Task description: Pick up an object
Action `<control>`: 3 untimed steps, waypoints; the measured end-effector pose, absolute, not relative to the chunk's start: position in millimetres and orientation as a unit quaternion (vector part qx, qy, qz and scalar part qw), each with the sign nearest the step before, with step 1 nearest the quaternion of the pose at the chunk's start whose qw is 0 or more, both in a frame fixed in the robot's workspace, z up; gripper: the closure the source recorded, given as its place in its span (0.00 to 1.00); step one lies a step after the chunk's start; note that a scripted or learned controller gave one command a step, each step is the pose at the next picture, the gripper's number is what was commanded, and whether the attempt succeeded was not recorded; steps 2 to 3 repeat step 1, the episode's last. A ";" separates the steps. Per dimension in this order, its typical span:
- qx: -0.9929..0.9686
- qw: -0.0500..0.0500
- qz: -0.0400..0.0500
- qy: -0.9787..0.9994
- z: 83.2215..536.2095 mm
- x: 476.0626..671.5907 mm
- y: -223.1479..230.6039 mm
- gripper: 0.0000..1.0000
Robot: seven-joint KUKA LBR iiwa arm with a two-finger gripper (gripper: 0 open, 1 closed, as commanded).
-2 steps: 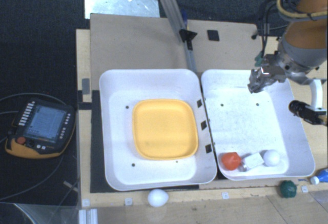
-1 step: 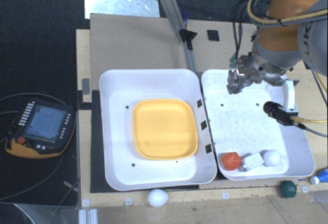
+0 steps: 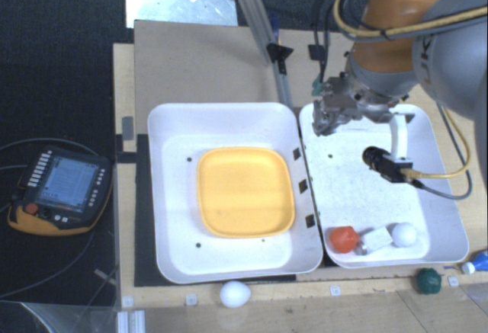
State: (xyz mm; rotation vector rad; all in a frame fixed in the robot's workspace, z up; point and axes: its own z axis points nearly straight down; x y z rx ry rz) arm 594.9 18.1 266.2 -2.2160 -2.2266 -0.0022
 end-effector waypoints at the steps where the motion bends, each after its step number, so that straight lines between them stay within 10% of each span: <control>1: -0.705 0.000 0.000 -0.709 256.5 610.8 74.1 1.00; 3: -0.705 0.000 0.000 -0.709 256.5 610.8 74.1 1.00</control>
